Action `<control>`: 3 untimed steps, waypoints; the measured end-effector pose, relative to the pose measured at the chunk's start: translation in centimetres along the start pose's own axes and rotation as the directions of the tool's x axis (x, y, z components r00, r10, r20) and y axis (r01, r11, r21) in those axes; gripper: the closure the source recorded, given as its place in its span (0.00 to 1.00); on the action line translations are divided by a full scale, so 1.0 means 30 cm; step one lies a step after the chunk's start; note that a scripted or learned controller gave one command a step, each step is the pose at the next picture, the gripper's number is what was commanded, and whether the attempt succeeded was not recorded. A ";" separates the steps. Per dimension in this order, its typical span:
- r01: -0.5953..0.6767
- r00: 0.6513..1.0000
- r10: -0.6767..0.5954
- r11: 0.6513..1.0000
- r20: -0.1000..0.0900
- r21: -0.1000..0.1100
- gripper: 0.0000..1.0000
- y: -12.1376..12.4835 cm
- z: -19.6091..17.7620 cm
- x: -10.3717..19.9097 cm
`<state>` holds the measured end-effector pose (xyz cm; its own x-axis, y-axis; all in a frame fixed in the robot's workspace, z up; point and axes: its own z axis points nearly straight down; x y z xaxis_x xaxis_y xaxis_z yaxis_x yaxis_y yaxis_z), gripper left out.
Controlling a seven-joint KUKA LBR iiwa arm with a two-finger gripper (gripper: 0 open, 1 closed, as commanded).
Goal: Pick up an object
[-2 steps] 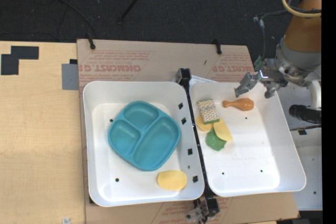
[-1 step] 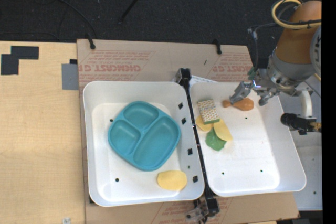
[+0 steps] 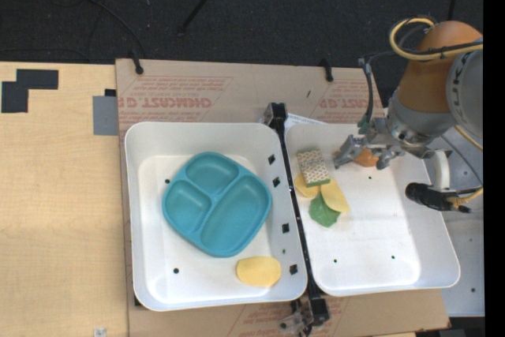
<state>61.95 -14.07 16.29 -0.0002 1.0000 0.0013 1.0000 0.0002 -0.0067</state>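
Camera view: pincer (image 3: 365,155) sits low in the right bin (image 3: 394,264), fingers spread apart astride a small orange object (image 3: 365,158) near the far wall. Step judged: closing for the grasp. Next move calls for closing, then lifting. Object's long axis cannot be determined.
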 end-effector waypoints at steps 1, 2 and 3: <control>-0.002 1.000 0.002 1.000 0.001 -0.007 0.00 0.009 0.202 0.005; -0.002 1.000 0.002 1.000 0.003 -0.010 1.00 0.011 0.157 0.001; -0.003 1.000 0.003 1.000 0.002 -0.007 1.00 0.006 0.010 -0.020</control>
<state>62.13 -14.68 16.00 0.0029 1.0000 -0.0004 1.0000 -0.0029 0.0003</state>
